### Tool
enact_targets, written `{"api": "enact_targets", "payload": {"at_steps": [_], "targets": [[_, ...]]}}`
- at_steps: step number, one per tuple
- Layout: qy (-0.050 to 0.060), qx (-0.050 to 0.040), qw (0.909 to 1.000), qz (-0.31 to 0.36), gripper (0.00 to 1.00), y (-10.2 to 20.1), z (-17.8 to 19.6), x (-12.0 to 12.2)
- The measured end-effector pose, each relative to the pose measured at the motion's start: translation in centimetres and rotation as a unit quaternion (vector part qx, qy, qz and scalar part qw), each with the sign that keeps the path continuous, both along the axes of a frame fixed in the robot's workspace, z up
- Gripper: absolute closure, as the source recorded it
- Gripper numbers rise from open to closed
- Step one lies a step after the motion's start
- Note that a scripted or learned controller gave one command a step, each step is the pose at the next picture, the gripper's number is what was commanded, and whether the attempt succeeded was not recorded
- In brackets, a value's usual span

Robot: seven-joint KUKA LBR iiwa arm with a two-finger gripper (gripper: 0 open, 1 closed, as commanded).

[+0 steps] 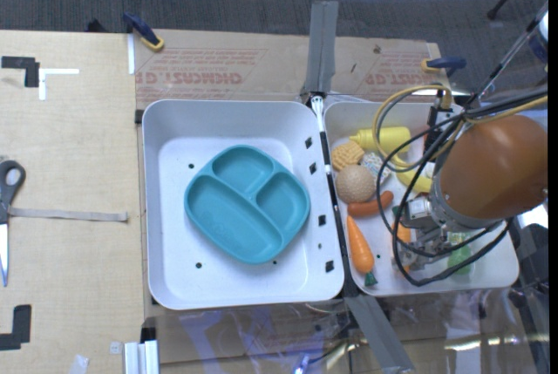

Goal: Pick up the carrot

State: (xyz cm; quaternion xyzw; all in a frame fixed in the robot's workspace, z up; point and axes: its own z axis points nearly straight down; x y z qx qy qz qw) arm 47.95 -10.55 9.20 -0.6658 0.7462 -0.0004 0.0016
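Observation:
The carrot [359,248] is orange with a small green stub at its lower end. It lies lengthwise along the left wall of the right bin [497,275], near the front. The arm reaches in from the right, and its orange band [493,167] looms over the bin's middle. Below that band sits the gripper [425,240], wrapped in cables, low in the bin and just to the right of the carrot. Nothing of the carrot lies between the gripper parts that I can see. The wrist and cables hide the fingertips.
A tan round ball [355,184], a yellow knobbly piece [348,154], a yellow block [384,139] and a small orange-red piece [372,207] crowd the right bin behind the carrot. The left bin [166,189] holds a blue divided plate [248,202]. Scissors [9,189] lie far left.

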Motion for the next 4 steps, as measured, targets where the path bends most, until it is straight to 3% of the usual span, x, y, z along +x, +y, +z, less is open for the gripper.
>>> {"api": "enact_targets", "payload": {"at_steps": [2, 3, 4], "targets": [[-0.005, 0.0021, 1.0, -0.004, 1.0, 0.2, 1.8, 0.5], [0.0, 0.0005, 0.9706, 0.241, 1.0, 0.7, 0.0, -0.1], [0.0, 0.0005, 0.9706, 0.241, 0.0, 0.7, -0.1, -0.1]]}}
